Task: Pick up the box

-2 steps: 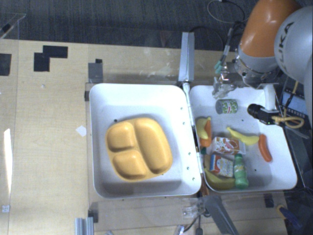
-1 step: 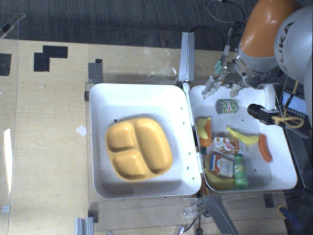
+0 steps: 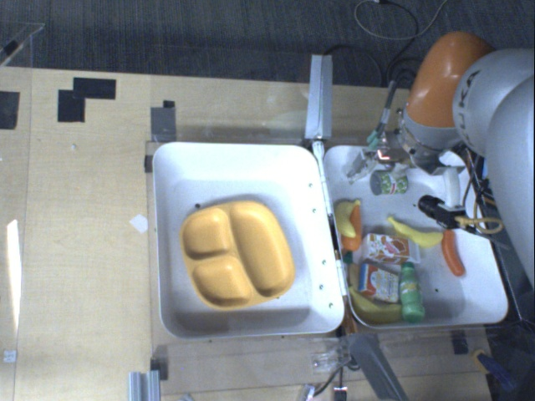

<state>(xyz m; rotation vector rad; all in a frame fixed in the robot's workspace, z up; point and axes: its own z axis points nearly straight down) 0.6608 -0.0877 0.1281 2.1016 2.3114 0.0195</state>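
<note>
Nearest the camera, at the front of the right bin (image 3: 493, 303), a green bottle (image 3: 410, 291) stands against a yellow banana (image 3: 374, 311) that curves along the bin's front wall. Touching them on the far side lies one box (image 3: 381, 282) with a printed label, and a second box (image 3: 386, 247), white and red, rests just behind it; both sit in the middle of the right bin, beside the wall it shares with the left bin (image 3: 167, 249). The left bin holds a yellow divided tray (image 3: 238, 251) with three compartments, set a little toward its front. To the right of the boxes a red sausage-shaped piece (image 3: 453, 252) lies apart from them, and a second banana (image 3: 415, 231) stretches across just beyond the boxes. An orange and yellow piece (image 3: 348, 222) sits by the dividing wall. Farther back, a small green can (image 3: 389, 182) lies on its side near the bin's rear corner. The hand (image 3: 380, 154) hangs just behind the can, well apart from the boxes, its fingers spread with nothing between them. The pale bench (image 3: 75, 224) runs off to the left.
</note>
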